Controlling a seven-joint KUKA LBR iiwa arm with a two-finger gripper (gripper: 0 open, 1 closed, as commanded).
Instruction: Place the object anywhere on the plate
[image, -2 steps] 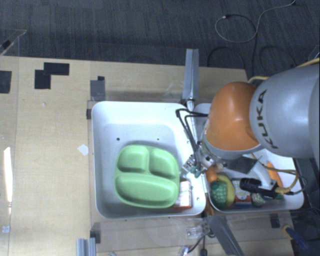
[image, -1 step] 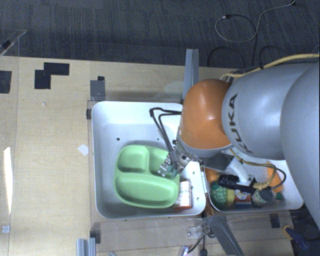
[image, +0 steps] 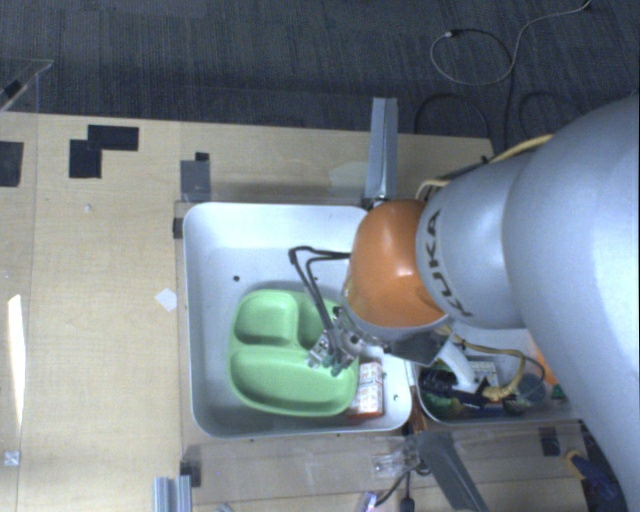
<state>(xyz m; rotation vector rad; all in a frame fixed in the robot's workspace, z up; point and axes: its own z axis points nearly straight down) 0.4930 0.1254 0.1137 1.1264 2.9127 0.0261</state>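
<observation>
The gripper (image: 330, 352) hangs low over the right-hand rim of the pale green, divided plastic plate (image: 275, 350); whether it grips anything I cannot tell, as the orange-banded wrist (image: 392, 268) masks it. A small red-and-white packet-like object (image: 369, 388) lies just beside the plate's right edge in the shallow white bin (image: 205, 300). If that is the object, the release should probably come further left, well inside the rim, so nothing slides off.

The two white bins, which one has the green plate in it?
The left bin, in full view. It holds the green plate; the right bin sits mostly hidden under the arm.
</observation>
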